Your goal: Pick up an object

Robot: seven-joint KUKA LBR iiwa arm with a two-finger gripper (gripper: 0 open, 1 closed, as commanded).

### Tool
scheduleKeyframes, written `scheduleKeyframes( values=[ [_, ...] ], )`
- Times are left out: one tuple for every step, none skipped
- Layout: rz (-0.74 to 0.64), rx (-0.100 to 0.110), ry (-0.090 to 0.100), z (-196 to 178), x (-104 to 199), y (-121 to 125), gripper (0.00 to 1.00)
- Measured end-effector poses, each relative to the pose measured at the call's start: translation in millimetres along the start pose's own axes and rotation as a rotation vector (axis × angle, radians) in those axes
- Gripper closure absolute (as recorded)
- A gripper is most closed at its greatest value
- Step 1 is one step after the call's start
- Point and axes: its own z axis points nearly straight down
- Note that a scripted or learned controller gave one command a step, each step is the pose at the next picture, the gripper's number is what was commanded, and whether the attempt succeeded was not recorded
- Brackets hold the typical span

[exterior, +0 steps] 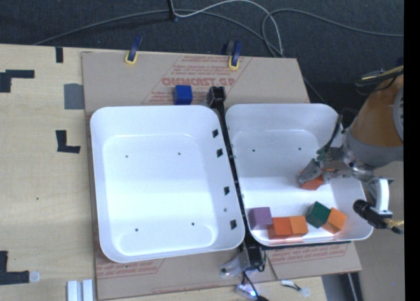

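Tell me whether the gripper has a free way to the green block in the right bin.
Probably yes. The gripper sits low in the right bin, just up from the green block. The block's top is uncovered, though an orange block touches its right side, which may crowd one finger.

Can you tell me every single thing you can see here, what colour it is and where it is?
Left bin: 1, white, on the cardboard sheet.
Right bin: 1, white, beside the left bin, holds blocks.
Purple block: 1, purple, near edge of the right bin, leftmost in the row.
Orange blocks: 3, orange; two side by side next to the purple block, one at the right end.
Green block: 1, dark green, between the orange blocks.
Red-orange block: 1, in the right bin, under the gripper.
Blue block: 1, blue, on the cardboard behind the left bin.
Clamps: 2, yellow and blue, on the cardboard's far edge.
Cables: several, black and white, on the dark floor.
Gripper: 1, grey, low over the red-orange block.
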Motion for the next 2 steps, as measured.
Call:
scheduleKeyframes(
  values=[
    [-0.082, -0.001, 0.001, -7.0, 71.1, 13.9, 1.00],
    [-0.083, -0.006, 0.001, -77.8, 137.7, 65.0, 1.00]
  ],
)
